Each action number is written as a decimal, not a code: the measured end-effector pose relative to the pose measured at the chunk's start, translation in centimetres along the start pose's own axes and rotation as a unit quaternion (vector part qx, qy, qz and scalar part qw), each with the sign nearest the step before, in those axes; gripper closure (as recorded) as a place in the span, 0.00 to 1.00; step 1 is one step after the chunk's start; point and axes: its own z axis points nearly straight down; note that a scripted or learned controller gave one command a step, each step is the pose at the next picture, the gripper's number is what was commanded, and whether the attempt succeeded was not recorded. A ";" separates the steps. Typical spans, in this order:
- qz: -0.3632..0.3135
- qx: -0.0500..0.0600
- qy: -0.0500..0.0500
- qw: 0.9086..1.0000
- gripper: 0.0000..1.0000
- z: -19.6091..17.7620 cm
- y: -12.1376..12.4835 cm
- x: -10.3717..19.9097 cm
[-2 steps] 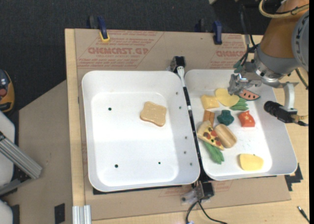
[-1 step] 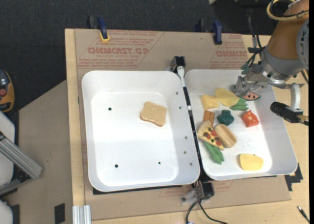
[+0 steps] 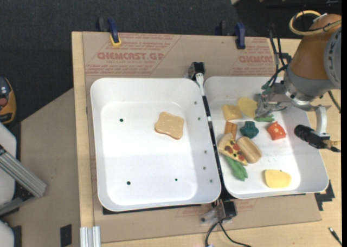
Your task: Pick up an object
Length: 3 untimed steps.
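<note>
My gripper hangs low over the back of the right bin, coming in from the right under the orange band of the arm. Directly beneath it lies a thin green piece, and a yellow piece sits just to its left. A dark teal toy and a red toy lie a little in front of it. I see nothing lifted off the bin floor.
The right bin also holds a second yellow piece, an orange stick, a pizza slice, a bun, a green pod and a yellow wedge. A toast slice lies in the left bin.
</note>
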 end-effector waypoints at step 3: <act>-0.002 -0.002 -0.001 1.000 1.00 3.2 6.5 1.7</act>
